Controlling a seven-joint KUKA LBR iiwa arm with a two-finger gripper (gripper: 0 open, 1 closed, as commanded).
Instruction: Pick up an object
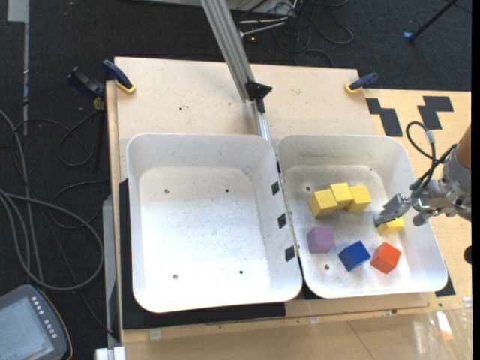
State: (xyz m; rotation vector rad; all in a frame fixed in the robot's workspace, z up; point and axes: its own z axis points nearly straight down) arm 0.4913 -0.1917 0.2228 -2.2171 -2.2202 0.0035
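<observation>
**Supervisor:** Report the scene, largest items first.

**Operator:** I see the worktop (195, 96) carrying two white bins side by side. The left bin (150, 201) sits beside the right bin (360, 152), their inner walls touching. The arm (454, 178) enters from the right edge, over the right bin's right wall.

**Supervisor:** Contents of the right bin?

**Operator:** Three yellow blocks (341, 197) lie in a row, touching one another, near the bin's middle. Below them I see a purple block (321, 239), a blue block (354, 255) and an orange block (386, 257), each apart from the others. A small yellow block (391, 226) lies just above the orange one.

**Supervisor:** Jaws status?

**Operator:** The gripper (391, 212) is low in the right bin, directly at the small yellow block. I cannot tell whether the jaws are released or clenched, nor whether the block sits between them.
</observation>
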